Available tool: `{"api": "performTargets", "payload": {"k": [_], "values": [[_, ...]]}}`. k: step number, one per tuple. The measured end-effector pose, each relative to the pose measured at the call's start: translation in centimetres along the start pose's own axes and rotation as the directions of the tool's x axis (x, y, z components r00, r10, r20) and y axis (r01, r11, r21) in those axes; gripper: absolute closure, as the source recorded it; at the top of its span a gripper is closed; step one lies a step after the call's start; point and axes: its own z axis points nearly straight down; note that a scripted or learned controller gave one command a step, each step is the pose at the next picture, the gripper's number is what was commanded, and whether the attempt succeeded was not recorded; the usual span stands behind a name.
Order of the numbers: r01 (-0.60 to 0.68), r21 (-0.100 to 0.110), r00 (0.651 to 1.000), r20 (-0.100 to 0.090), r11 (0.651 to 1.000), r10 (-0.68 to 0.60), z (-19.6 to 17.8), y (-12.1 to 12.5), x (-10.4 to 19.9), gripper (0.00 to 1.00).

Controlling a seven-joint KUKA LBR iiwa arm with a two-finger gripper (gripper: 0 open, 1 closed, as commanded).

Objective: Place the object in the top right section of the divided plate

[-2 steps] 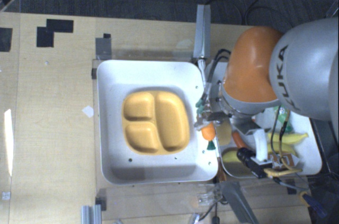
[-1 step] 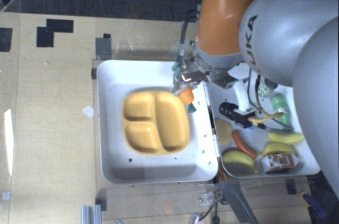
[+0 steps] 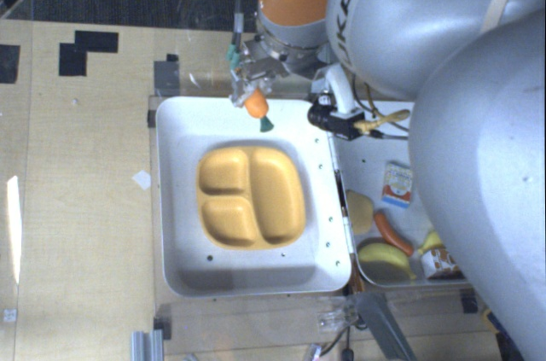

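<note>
the toy carrot point(image 3: 257, 106) is up in the air over the back edge of the left white bin point(image 3: 175, 206), orange body up top, green tip pointing down and to the right. it hangs tilted, long axis slanting from the gripper down toward the bin floor. and the gripper point(image 3: 250, 91) has it: the orange end sits pinched between the fingers, closed on it from above, with the body sticking out below.

now the relation that matters: the yellow divided plate point(image 3: 252, 196) lies in the middle of that bin, below the carrot in the view, nearer the camera. three sections: two small ones on the left, one long one down the right side. the top right target looks to be the upper end of that right side, so the carrot is already close to lined up across, just short of the plate's far rim. judging from here, the carry needs a short pull toward the camera and then a descent.

off to the right, the second bin point(image 3: 373, 171) holds a banana point(image 3: 382, 253), a small carton point(image 3: 397, 184) and other toy food.
</note>
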Motion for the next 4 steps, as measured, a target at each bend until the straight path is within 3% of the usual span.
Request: {"api": "performTargets", "payload": {"k": [1,2,3,4], "values": [[-0.207,0.004,0.978,0.0,0.978,0.207,4.8,-9.8,-3.5,1.0],[-0.18,0.0,0.984,0.0,0.984,0.18,1.7,-2.7,1.8,1.0],[-0.044,0.002,0.999,0.0,0.999,0.044,4.9,-7.6,-3.4,1.0],[0.162,-0.001,0.987,0.0,0.987,-0.162,3.2,-1.2,0.1,1.0]]}}
